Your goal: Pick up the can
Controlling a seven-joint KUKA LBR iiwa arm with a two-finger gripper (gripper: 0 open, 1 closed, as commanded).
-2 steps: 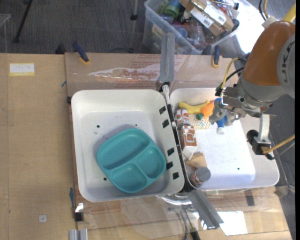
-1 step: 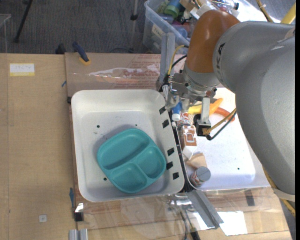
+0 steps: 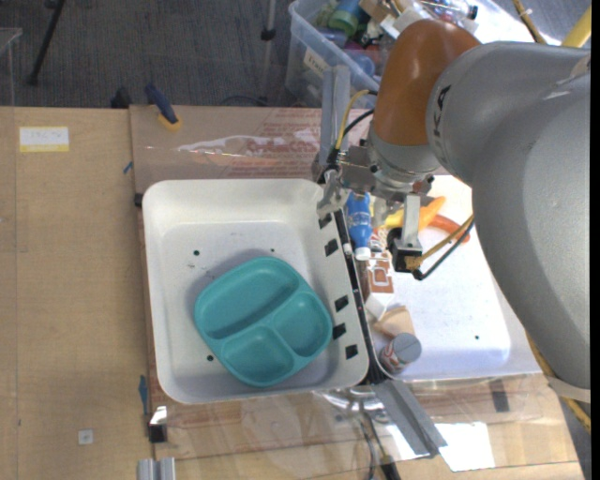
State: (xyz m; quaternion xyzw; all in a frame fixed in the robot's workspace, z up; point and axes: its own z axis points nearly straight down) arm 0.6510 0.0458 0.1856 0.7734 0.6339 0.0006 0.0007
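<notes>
The can (image 3: pixel 404 351), a small cylinder with a grey top, stands near the front left corner of the right bin (image 3: pixel 469 323). My gripper (image 3: pixel 371 208) hangs over the back left part of that bin, close to the wall between the two bins. It is well behind the can and apart from it. Directly under the gripper lies a blue object (image 3: pixel 358 223). Much of the right bin is hidden by the grey arm and its orange band (image 3: pixel 417 75).
A teal divided plate (image 3: pixel 263 322) lies in the left bin (image 3: pixel 178 234). Between the gripper and the can sit a white-and-orange packet (image 3: pixel 380 274) and a tan item (image 3: pixel 389 319). An orange object (image 3: pixel 437 221) lies right of the gripper. A crate of clutter (image 3: pixel 347 28) stands behind the bench.
</notes>
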